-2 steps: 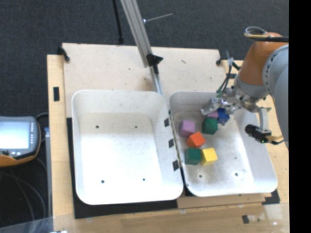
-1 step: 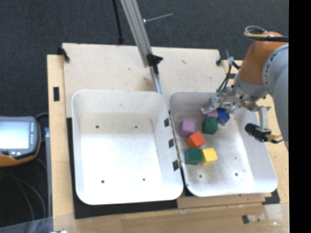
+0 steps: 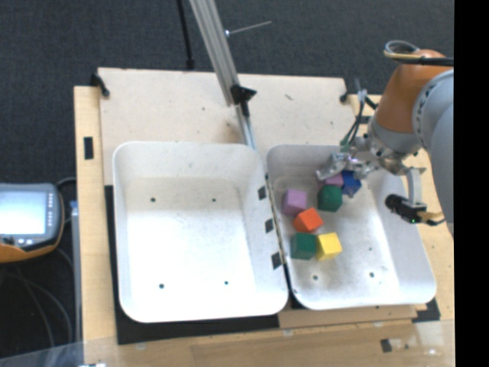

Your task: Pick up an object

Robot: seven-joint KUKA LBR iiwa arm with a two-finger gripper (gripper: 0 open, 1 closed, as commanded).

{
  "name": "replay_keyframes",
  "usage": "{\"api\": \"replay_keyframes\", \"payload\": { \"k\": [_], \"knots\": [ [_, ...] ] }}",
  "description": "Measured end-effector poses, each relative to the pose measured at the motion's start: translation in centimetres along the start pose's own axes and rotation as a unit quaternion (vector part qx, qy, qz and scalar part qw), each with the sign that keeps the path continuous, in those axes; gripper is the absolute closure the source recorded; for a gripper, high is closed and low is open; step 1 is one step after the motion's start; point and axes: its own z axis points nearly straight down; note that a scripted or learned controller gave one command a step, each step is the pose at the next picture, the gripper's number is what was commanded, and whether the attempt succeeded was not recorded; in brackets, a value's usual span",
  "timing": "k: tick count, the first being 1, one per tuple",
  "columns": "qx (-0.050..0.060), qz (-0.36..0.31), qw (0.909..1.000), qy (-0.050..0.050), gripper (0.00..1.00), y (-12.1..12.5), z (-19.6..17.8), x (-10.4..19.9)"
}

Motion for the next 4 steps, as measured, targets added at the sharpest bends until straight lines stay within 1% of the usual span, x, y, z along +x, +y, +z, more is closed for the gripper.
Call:
{"api": "replay_keyframes", "payload": {
  "k": [3,4],
  "knots": [
    [-0.002,0.000,1.0000,0.000,0.00,-0.07,-0.06,0.11],
    [0.001,-0.001,1.0000,0.001,0.00,-0.05,0.05,0.15]
  ]
}}
